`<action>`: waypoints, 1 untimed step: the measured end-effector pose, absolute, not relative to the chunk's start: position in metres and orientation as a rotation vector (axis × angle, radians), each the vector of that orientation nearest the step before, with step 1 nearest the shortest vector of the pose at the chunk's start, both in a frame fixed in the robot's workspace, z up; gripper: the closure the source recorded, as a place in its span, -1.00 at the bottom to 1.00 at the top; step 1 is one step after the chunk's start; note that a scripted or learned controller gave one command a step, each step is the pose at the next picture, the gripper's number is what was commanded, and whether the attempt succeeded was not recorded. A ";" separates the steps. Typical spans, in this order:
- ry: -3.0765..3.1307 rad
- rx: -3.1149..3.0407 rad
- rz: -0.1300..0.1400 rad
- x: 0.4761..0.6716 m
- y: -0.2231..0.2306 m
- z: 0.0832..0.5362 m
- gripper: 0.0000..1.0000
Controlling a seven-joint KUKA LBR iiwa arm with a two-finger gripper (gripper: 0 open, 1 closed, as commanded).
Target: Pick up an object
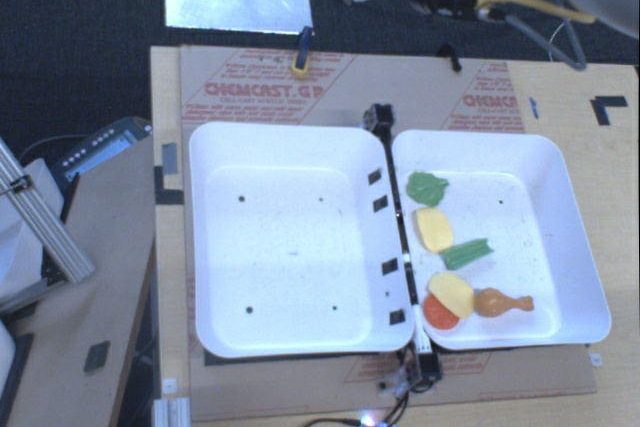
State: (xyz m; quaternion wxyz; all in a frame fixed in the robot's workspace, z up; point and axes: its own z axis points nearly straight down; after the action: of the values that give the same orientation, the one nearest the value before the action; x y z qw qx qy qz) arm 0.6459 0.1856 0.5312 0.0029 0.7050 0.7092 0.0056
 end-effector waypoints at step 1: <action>2.237 2.218 -0.018 0.632 0.238 0.379 1.00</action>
State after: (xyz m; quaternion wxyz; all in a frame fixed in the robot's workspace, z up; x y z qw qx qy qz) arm 0.6317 0.2375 0.3790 -0.0041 0.7041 0.7101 -0.0057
